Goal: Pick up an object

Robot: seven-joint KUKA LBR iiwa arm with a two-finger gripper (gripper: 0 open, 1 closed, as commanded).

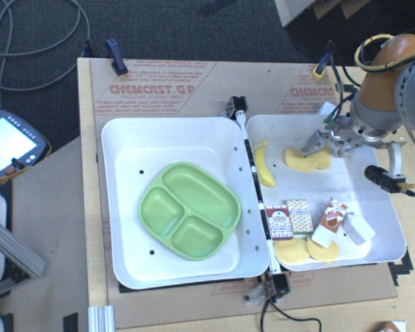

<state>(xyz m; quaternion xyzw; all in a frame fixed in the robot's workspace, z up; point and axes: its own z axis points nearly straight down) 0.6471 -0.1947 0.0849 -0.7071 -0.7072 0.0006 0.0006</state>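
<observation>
- We see the end effector (323, 142) low in the right bin (394, 220), in the upper right of the frame, right at a flat yellow piece (306, 160).
- We cannot tell how its grasping parts are set, nor whether it has anything in its grip.
- We judge the pick as not yet done: the yellow piece appears to lie on the bin floor.
- A banana (263, 164) lies just left of it; 2 small cartons (288, 219) and other small items sit lower right.
- The left bin (124, 144) holds 1 green tray (189, 209).
</observation>
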